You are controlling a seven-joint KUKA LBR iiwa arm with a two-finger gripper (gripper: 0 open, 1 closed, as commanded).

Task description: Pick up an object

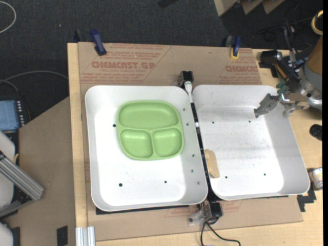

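Note:
A light green divided plate (150, 129) with three compartments lies flat in the upper middle of the left bin (102, 178). A small tan flat piece (211, 164) rests against the left wall of the right bin (287, 163). My gripper (274, 108) hangs over the upper right corner of the right bin, far from both objects. It is open, and nothing sits between its fingers (264, 105). The arm enters from the right edge behind it.
The two white bins sit side by side on a cardboard sheet (128, 63), held by blue and yellow clamps at the back. A black divider strip (193, 111) runs between the bins. Cables and hardware crowd the right edge.

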